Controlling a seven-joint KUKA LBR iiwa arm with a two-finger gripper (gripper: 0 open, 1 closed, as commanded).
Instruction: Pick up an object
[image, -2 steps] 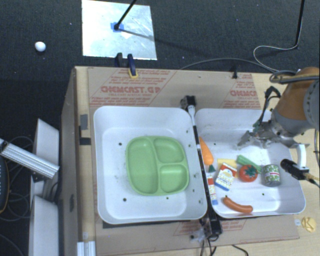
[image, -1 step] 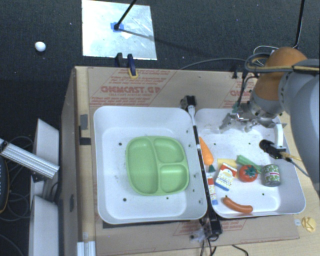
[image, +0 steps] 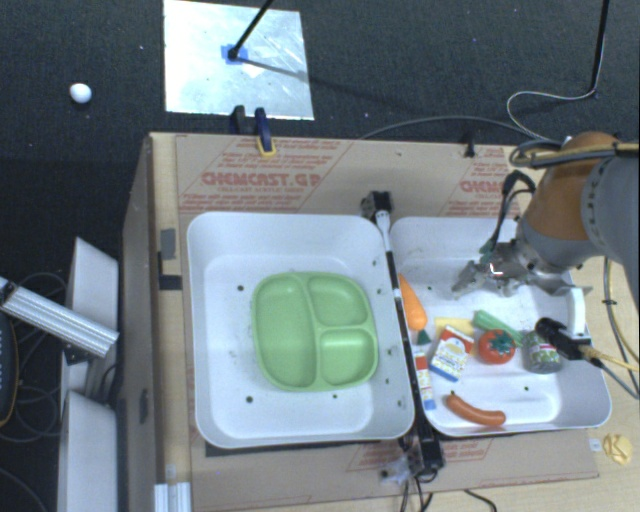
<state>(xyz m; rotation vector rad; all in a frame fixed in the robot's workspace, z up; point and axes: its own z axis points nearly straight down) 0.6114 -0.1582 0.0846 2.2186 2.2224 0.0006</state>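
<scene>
**While the toys lie lower down, the gripper hangs open over bare bin floor**

Where the grey arm reaches in from the right, its two-finger gripper sits over the upper part of the right-hand shallow white bin. The metal fingers are spread apart, with nothing between them. Only bare white floor shows beneath them.

The things to be picked all lie in the lower half of that bin, clear of the gripper. An orange toy carrot lies against the bin's left wall. A small yellow piece lies just right of it, above a small white carton with a red label. A long green toy vegetable lies just above a round red toy tomato. A greyish round object sits to the tomato's right. A white and blue tube lies along the left wall, below the carrot. A reddish-brown toy sausage lies nearest the front edge.

The left-hand shallow white bin holds a pale green divided plastic plate.
</scene>
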